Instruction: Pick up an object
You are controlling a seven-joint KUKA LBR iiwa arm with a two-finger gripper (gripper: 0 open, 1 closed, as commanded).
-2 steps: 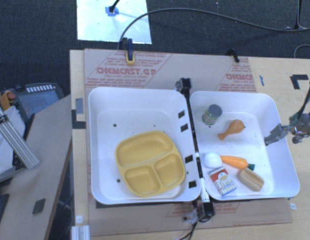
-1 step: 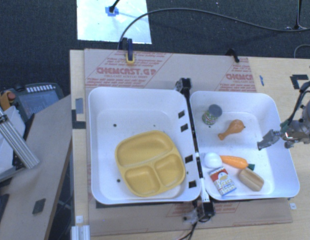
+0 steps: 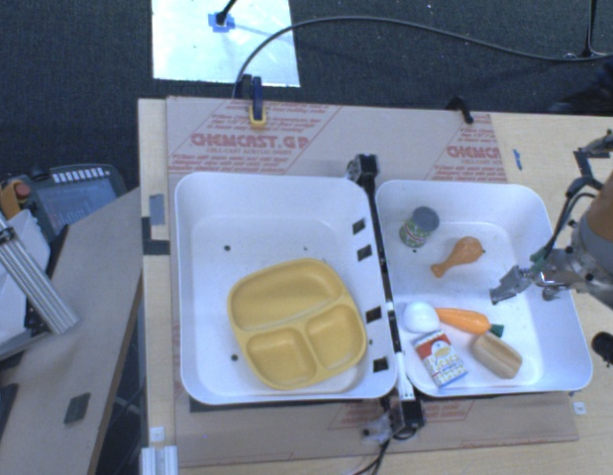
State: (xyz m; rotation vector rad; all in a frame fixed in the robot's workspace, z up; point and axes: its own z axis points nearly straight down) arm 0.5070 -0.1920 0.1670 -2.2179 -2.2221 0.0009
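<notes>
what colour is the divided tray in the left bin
Pale yellow all over; the divided tray shows plainly in the camera view, lying in the left bin.

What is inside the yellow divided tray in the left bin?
All three compartments of the yellow divided tray show only bare yellow plastic. The left bin floor beneath it is covered.

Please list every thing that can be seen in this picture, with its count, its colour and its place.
bins: two, white, side by side on the bench
tray: one, yellow, three compartments, left bin
can: one, grey-green, right bin, far side
drumstick: one, orange-brown, right bin, middle
egg: one, white, right bin, near left
carrot: one, orange, beside the egg
carton: one, red and white, right bin, near edge
bread roll: one, tan, right of the carton
gripper: one, grey, over the right bin's right side
</notes>
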